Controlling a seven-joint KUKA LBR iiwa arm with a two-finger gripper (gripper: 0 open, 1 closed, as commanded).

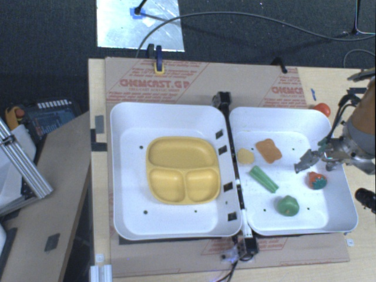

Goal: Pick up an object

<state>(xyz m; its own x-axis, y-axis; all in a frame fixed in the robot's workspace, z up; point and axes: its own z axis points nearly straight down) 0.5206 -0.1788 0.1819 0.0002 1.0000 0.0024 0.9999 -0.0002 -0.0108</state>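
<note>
The right bin (338, 213) holds a small yellow piece (245, 155), an orange piece (268, 150), a green stick (264, 179), a round green toy (288, 205) and a red toy with a green top (317, 181). My gripper (313, 165) reaches in from the right and hangs over the right side of this bin, just above the red toy. Its fingers stand open, one fingertip (299, 167) pointing left, with nothing between them. The arm's wrist (358, 140) covers the bin's right rim.
In the left bin (126, 157) lies a yellow three-compartment tray (182, 169). A black divider strip (230, 163) runs between the bins. An orange-red ball (322, 108) sits outside the right bin's far corner. Cables cross the dark floor behind the bench.
</note>
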